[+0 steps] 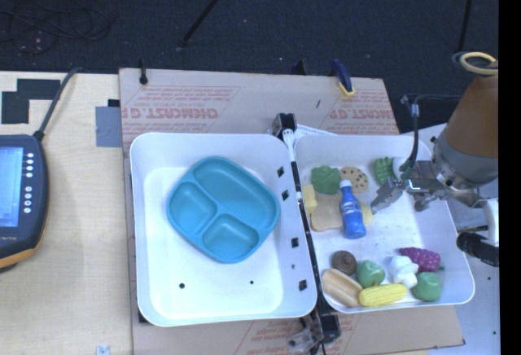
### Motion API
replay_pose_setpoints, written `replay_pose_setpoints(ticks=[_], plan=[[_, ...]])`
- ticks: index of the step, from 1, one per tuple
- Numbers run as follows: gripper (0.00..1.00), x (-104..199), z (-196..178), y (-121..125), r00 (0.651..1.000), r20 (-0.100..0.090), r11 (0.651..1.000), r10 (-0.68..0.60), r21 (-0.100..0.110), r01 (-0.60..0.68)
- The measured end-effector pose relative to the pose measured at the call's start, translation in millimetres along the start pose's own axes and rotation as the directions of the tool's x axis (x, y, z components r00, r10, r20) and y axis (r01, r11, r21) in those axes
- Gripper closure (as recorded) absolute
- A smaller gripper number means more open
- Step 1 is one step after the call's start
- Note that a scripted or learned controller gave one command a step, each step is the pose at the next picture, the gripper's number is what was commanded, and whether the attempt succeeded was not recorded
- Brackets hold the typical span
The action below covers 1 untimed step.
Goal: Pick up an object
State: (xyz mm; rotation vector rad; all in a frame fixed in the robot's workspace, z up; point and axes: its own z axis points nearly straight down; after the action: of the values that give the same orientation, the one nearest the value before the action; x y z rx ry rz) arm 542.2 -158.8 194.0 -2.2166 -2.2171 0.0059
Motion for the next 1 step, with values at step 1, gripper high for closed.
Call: replay_pose_setpoints(ticks=[1], plan=[[0.00, 40.7, 48.0, 60.5, 1.000, -0.002, 1.000, -0.004, 0.000, 0.004]])
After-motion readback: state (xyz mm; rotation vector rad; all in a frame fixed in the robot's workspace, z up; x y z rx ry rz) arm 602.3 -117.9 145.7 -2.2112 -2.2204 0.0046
